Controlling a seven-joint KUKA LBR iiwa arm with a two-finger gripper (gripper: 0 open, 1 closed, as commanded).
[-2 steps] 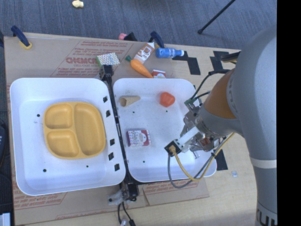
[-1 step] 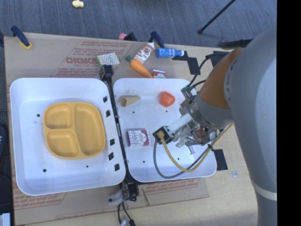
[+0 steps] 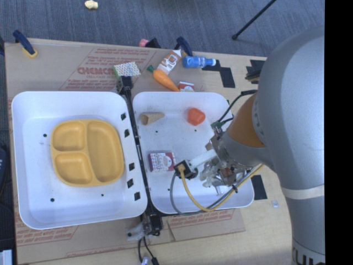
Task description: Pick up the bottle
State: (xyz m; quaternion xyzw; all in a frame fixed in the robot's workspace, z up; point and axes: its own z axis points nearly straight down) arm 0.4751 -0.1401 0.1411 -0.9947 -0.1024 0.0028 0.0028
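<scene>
The bottle (image 3: 197, 62), blue w/ a pale cap end, lies on its side on the counter (image 3: 49, 65) just beyond the far rim of the right bin (image 3: 165, 101), i.e. outside both bins, beside a small white bottle-like item w/ orange label (image 3: 170, 62) and a carrot (image 3: 165, 80). The hand (image 3: 218, 175) is low over the near-right part of the right bin, well apart from the bottle; can't tell whether it's apart or together, since cabling and wrist hardware clutter that spot, and nothing is seen held. Also in that bin: a red packet (image 3: 161, 161), a cone-shaped item (image 3: 150, 117) and a red-orange round piece (image 3: 196, 116). The left bin (image 3: 22, 148) carries a yellow divided tray (image 3: 87, 150). Step in hand, as I judge it: approach, not yet grasp. To do it well: lift clear of the bin wall first, travel across the far rim, then descend over the bottle's mid-body w/ the closing axis across its short width, not along its length. It's round and lying flat, so likely to roll; centre on it, go low enough, close gently. Watch the neighbours on the left, approach from the cap side or straight above.
</scene>
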